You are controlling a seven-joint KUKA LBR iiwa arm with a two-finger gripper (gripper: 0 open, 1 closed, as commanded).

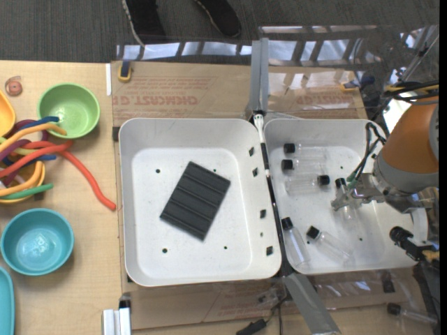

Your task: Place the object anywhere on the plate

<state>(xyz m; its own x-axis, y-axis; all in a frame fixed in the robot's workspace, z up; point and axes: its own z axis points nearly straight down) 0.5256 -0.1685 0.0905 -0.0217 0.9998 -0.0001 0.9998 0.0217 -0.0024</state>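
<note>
A black ridged plate [195, 199] lies tilted on the floor of the left white bin [140, 257]. Several clear vials with black caps are scattered in the right bin [380, 260], such as one vial [302, 162] at the back left and another vial [328, 241] near the front. My gripper [343, 201] is low over the middle of the right bin, right beside a black-capped vial [340, 183]. The grey arm with its orange band [413, 142] comes in from the right. The gripper is far to the right of the plate.
A green bowl [68, 110], a teal bowl [36, 241] and coloured flexible strips [42, 152] sit on the wooden bench left of the bins. A raised divider [269, 187] separates the two bins. Metal framing [314, 47] stands behind the right bin.
</note>
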